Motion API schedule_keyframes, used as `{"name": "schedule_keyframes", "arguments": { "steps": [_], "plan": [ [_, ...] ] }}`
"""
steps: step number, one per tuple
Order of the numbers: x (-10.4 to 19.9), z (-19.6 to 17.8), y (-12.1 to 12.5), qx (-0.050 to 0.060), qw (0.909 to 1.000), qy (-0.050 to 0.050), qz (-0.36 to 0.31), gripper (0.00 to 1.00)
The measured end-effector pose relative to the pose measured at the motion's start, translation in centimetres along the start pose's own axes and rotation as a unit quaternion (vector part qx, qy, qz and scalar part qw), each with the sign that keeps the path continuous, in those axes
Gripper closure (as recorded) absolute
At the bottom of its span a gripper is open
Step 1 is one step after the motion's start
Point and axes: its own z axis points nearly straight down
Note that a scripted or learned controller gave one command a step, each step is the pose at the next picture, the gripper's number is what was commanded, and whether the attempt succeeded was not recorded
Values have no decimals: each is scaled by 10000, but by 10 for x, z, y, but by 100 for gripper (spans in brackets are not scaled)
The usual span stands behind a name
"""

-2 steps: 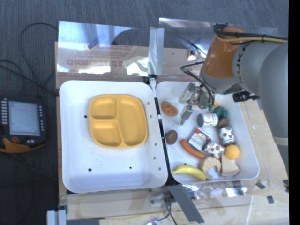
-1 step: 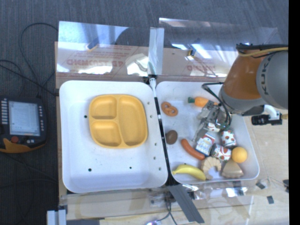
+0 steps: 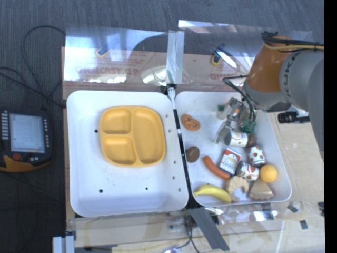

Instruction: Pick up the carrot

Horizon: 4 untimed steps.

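Carrot [image 3: 217, 167], a small orange toy, lies slantwise near the middle of the right bin [image 3: 202, 101], between a brown ball [image 3: 192, 153] and a small carton [image 3: 229, 161]. It looks light, stiff and smooth, best pinched across its middle. The gripper [image 3: 227, 130] hangs above, fingers parted, holding nothing. A yellow tray [image 3: 132, 135] sits in the left bin [image 3: 84, 157].

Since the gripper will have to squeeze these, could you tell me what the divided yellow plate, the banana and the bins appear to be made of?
Divided yellow plate: probably molded plastic, matte, uniform colour with soft rounded dividers. Banana: likely toy plastic, smooth, with a faint sheen and even yellow. Bins: seemingly rigid white plastic, slightly glossy, with rounded corners.
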Motion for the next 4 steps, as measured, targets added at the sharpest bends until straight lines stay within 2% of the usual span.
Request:
{"name": "schedule_keyframes", "arguments": {
  "steps": [1, 2, 3, 4],
  "plan": [
    [-4, 0, 8, 40, 9980, 120, 616, 0],
    [1, 1, 24, 75, 9844, 56, 1757, 0],
    [32, -201, -48, -20, 9605, -67, 2783, 0],
    [-9, -127, 7, 16, 9665, 24, 2566, 0]
  ]
}}
